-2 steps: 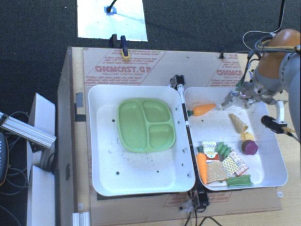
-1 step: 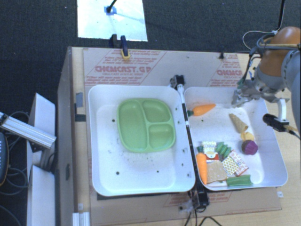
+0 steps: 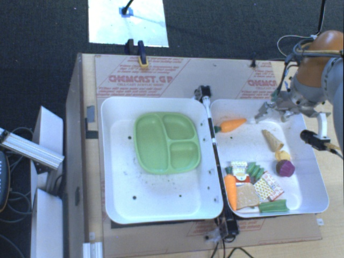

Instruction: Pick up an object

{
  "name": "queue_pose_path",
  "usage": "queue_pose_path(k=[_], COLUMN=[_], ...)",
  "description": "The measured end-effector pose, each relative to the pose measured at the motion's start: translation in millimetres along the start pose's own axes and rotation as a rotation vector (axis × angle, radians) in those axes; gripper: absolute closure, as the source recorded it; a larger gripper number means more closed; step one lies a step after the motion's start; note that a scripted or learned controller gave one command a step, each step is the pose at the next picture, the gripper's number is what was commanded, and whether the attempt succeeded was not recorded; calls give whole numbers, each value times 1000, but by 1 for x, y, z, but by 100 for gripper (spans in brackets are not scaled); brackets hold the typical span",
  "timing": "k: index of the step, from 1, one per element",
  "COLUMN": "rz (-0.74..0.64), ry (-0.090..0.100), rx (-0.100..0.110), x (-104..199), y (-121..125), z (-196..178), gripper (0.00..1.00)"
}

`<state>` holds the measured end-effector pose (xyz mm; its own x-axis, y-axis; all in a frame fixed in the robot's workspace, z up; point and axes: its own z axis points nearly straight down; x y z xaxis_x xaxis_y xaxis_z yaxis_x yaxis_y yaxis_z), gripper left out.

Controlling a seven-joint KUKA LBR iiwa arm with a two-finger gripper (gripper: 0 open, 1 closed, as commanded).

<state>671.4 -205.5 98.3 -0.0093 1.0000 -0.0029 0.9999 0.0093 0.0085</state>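
Note:
My gripper [image 3: 273,114] hangs over the far edge of the right bin [image 3: 317,183], below the grey wrist with its orange band [image 3: 326,43]. Its fingers look spread apart, with nothing between them. An orange carrot [image 3: 232,125] lies just left of the gripper, near the bin's far left corner. A tan cone [image 3: 272,140] lies a little nearer than the gripper. Beyond it sit a small yellow piece [image 3: 282,155] and a purple piece [image 3: 285,168]. A second carrot [image 3: 230,190], a slice of toast [image 3: 247,196] and several small packets and green pieces cluster at the bin's near edge.
The left bin [image 3: 121,198] holds a green divided plate [image 3: 166,143]. A black divider [image 3: 214,144] runs between the bins. A black cable end [image 3: 314,138] sticks out over the right bin's right rim.

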Motion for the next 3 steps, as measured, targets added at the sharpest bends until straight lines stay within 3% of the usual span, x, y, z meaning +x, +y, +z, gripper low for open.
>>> queue_pose_path(k=[1, 2, 3], rz=[5, 3, 2], ry=[1, -1, -1], rx=[6, 1, 2], x=[5, 4, 4], y=[-2, -1, -1], z=[13, 1, 1], gripper=[0, 100, 0])
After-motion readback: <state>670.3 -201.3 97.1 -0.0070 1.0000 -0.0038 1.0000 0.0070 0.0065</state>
